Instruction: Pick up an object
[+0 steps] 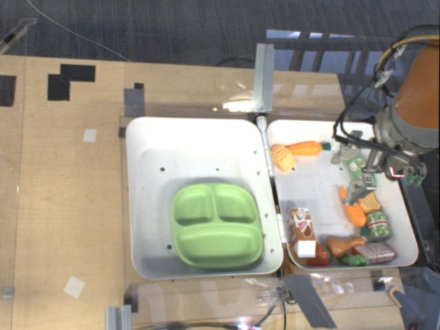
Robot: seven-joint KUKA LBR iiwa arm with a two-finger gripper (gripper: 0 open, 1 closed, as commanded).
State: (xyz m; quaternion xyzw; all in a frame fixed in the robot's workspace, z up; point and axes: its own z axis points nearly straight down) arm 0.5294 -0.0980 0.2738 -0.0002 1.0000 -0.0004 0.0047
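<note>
Claw (359,186) over the right bin (313,177)
It hangs just above an orange piece (355,214) among toy foods; whether it grips or gapes, I cannot tell.

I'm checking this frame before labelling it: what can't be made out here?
- Gripper: finger state unreadable in the camera view, too small among clutter.
- Small items in the right bin: crowded, too small to identify.
- Arm: cut off by the right edge.
</note>
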